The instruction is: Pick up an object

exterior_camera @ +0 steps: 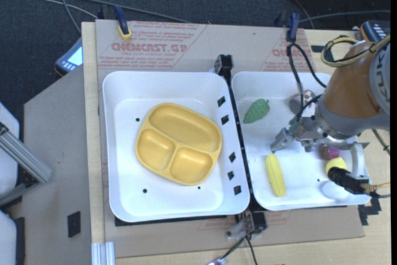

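Plainly, the backing board [149, 40] reads "CHEMCAST GP" (red print).

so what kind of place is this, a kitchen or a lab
Most likely a robotics lab bench, not a kitchen: a grey and orange robot arm reaches over two shallow white bins clamped to a board, loose cables trail across dark carpet, and the yellow divided plate and yellow corn cob look like toys.
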Tool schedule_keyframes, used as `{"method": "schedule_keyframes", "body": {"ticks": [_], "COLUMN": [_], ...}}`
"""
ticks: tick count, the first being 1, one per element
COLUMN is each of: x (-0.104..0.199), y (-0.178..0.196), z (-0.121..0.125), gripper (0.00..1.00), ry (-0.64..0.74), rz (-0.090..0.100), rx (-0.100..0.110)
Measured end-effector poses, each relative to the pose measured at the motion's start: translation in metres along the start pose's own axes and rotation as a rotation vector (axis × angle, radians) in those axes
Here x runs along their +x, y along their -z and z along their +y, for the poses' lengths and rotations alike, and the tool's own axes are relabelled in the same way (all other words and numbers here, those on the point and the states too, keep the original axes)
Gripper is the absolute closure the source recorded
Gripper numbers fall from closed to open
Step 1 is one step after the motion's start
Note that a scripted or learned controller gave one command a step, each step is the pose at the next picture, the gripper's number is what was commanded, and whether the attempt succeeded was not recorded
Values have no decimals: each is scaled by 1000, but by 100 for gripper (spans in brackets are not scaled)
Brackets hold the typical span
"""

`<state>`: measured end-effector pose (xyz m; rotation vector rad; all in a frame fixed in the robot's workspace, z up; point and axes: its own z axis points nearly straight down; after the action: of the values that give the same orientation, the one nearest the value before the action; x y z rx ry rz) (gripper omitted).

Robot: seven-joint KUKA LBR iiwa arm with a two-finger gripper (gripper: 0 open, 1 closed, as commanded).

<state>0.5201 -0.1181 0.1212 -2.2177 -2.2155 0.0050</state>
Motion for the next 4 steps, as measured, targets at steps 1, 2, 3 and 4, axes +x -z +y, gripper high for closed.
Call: {"method": "schedule_keyframes", "body": {"ticks": [1, 2, 3, 4], "x": [0, 3, 3, 47], "y": [14, 77, 131, 134], "z": [2, -1, 1, 18], "gripper": [100, 100, 100, 100], "ry": [0, 2, 3, 7], "rz": [-1, -3, -4, -1], "rx": [-7, -13, -14, -9]}}
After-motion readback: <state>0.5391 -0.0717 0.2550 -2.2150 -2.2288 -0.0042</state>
